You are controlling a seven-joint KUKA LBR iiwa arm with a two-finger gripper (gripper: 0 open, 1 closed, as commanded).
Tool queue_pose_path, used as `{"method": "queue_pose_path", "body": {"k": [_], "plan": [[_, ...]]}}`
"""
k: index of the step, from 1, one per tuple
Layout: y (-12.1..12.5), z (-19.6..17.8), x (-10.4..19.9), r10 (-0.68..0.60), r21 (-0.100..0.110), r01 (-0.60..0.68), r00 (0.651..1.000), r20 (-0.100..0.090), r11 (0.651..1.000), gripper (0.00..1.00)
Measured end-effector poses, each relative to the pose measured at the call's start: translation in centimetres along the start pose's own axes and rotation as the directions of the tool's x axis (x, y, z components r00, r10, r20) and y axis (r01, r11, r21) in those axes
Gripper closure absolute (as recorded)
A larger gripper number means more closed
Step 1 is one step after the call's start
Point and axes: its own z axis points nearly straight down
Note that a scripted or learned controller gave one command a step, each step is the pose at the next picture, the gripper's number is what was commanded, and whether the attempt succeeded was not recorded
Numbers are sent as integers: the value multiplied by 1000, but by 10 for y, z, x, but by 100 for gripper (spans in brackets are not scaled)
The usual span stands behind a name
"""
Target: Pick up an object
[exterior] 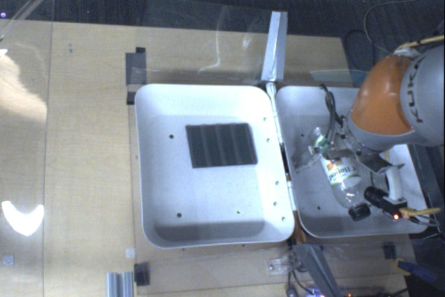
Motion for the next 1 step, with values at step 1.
{"method": "queue_pose_path", "body": {"k": [1], "plan": [[39,6,-17,-108,-6,108,994,2,994,0]]}}
